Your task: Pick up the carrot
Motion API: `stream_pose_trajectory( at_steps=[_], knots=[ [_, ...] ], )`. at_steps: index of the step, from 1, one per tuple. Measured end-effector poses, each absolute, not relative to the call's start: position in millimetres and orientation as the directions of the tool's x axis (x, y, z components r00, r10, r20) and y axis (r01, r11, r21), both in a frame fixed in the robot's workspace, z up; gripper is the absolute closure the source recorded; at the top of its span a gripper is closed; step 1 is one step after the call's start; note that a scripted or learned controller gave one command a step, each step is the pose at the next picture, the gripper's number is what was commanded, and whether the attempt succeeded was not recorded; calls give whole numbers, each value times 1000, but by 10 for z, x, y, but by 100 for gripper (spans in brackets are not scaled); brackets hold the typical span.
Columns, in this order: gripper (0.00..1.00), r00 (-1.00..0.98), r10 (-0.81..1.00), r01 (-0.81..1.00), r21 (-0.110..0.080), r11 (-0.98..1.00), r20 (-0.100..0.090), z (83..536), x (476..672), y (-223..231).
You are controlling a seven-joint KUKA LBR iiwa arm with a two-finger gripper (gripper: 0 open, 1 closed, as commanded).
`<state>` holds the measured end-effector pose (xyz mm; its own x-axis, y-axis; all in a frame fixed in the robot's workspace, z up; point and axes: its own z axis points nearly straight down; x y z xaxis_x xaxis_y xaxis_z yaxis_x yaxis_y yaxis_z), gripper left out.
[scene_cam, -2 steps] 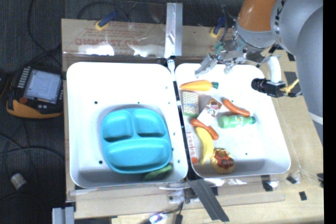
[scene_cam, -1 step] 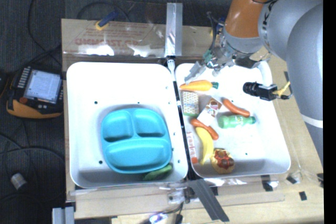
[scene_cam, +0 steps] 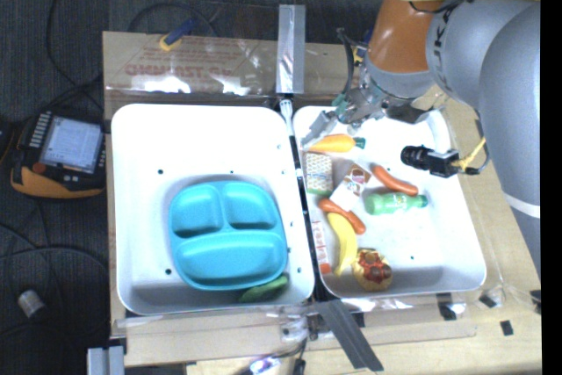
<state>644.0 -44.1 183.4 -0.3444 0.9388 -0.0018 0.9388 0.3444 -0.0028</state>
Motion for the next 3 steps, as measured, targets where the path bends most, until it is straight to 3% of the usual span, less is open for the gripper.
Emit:
stream_pose_trajectory(
  at_steps=[1, 2, 3],
  knots=[
    [0, -379, 925, 925, -2, 379, -1, 1835, 6179, -691],
    [0, -356, 935, 935, 0, 356, 0, 1836, 6685, -773],
    [0, -395, 919, 919, -2, 395, -2, 1837, 6351, -595]
  ],
)
